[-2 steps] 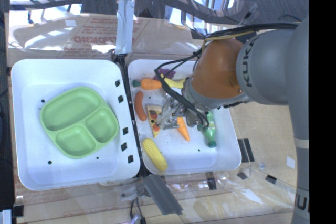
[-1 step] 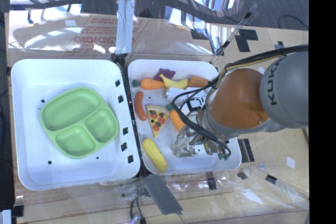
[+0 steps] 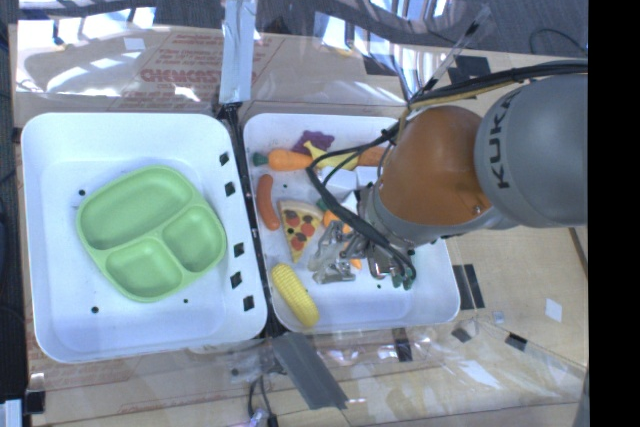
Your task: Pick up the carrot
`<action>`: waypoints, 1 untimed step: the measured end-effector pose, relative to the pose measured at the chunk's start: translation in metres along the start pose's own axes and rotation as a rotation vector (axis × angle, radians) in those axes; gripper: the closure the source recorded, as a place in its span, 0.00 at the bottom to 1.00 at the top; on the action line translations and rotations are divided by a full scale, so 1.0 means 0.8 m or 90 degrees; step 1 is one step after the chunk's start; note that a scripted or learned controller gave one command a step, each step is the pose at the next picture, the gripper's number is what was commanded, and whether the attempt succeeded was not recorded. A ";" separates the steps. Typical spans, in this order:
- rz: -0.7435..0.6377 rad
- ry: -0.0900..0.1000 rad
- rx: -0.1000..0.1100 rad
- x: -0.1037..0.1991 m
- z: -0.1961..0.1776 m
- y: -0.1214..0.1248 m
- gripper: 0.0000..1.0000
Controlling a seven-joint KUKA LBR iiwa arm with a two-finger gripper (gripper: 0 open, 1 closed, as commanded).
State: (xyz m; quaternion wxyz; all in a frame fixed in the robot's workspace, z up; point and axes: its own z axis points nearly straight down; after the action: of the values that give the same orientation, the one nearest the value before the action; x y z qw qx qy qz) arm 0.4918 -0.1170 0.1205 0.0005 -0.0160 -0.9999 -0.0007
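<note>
The jaws (image 3: 340,260), whose state I cannot tell, hover near the right bin's (image 3: 430,300) middle, so reaching the carrot (image 3: 290,159) by its far edge probably comes next.

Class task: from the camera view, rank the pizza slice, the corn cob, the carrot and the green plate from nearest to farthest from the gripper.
From the gripper:
1. Pizza slice, just to its left in the right bin.
2. Corn cob, at that bin's lower left.
3. Carrot, near that bin's top edge.
4. Green plate, in the left bin.

The arm (image 3: 470,175) hides much of the right bin (image 3: 440,300) and the carrot's (image 3: 290,159) right end.
</note>
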 end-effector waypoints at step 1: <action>-0.132 0.003 0.000 0.017 -0.001 -0.042 1.00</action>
State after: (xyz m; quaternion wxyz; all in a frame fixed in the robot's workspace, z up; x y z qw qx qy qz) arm 0.4769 -0.1502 0.1212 0.0025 0.0876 -0.9962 -0.0007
